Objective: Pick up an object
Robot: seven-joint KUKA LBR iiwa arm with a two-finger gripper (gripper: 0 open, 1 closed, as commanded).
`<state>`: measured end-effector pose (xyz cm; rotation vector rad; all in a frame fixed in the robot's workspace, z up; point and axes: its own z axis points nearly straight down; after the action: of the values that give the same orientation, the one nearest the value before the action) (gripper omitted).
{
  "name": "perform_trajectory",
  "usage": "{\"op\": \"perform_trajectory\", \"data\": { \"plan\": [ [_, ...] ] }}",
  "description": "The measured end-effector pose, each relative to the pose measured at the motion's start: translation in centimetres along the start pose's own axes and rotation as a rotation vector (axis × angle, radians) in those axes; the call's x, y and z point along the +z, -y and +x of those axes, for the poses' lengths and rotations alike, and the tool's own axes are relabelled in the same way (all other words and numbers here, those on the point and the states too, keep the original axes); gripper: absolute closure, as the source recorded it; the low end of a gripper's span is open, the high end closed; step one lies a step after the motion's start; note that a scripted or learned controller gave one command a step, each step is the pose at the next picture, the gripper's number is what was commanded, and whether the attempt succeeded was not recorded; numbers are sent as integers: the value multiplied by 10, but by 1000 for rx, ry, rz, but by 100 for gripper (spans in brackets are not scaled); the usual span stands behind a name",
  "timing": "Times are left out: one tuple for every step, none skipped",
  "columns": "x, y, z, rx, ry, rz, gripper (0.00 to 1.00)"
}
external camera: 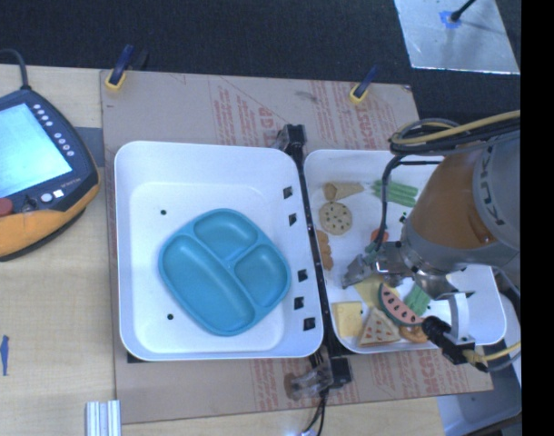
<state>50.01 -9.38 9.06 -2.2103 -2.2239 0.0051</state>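
Watermelon slice in right bin, near front wall, just beside gripper. We cannot tell gripper state; arm hides much of it. Neighbours crowd slice: pizza wedge, cheese block, cookie farther back. We judge risks: descent lands on two toys at once; slice slides aside; wedge gets dragged along. Left bin holds blue tray, well apart.

Bright even light, soft focus; faint shadows
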Motion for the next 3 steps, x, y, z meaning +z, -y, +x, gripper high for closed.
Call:
{"op": "perform_trajectory", "data": {
  "plan": [
    [-12,-1,-2,2,1,-2,100],
    [-12,0,-2,0,1,-1,0],
    [-22,0,-2,-2,1,0,100]
  ]
}}
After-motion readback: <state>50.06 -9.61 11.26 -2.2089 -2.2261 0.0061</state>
